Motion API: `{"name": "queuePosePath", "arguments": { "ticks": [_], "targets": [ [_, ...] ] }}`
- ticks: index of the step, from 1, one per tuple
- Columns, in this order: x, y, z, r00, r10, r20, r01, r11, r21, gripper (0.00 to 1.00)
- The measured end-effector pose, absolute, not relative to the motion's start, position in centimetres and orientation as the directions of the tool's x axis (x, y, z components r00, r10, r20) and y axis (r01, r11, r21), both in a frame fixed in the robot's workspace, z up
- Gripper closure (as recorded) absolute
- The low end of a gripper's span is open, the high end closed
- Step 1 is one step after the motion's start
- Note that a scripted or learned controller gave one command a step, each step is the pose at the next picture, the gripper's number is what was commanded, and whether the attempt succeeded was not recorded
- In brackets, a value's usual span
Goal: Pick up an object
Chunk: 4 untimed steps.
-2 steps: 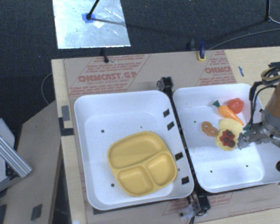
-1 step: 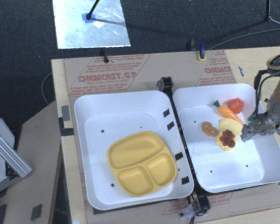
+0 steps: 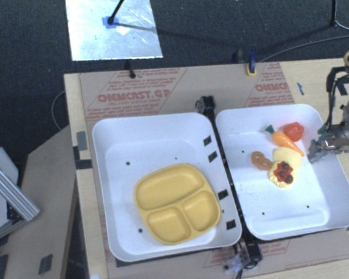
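Note:
The right bin (image 3: 292, 216) holds a small cluster of toy food near its upper middle. An orange carrot (image 3: 285, 140) with a green top lies at a slant beside a red piece (image 3: 294, 130). Below them sit a brown pretzel (image 3: 261, 160) and a yellow piece topped with red berries (image 3: 283, 172). My gripper (image 3: 318, 150) hangs low over the bin's right side, just right of the yellow piece and the carrot tip, with nothing seen in it.
The left bin (image 3: 119, 141) carries a yellow three-compartment plate (image 3: 177, 202). A black divider strip (image 3: 221, 162) runs between the bins. A shiny metal sheet (image 3: 113, 26) lies on the dark floor behind the bench.

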State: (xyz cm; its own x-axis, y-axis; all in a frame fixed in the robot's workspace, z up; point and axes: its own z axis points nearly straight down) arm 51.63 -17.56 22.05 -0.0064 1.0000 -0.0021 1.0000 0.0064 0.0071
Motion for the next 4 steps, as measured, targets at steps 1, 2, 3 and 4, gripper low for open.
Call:
{"name": "queuePosePath", "arguments": {
  "ticks": [1,2,3,4],
  "targets": [
    [51.6,-18.5,27.8,-0.006,1.000,-0.003,1.000,0.006,0.007,1.00],
    [52.8,-14.5,27.4,-0.009,1.000,0.000,1.000,0.009,0.003,1.00],
    [54.9,-8.7,27.5,-0.011,1.000,0.001,1.000,0.011,0.004,1.00],
    [56.6,-4.6,27.3,-0.009,1.000,0.000,1.000,0.009,0.004,1.00]
  ]
}}
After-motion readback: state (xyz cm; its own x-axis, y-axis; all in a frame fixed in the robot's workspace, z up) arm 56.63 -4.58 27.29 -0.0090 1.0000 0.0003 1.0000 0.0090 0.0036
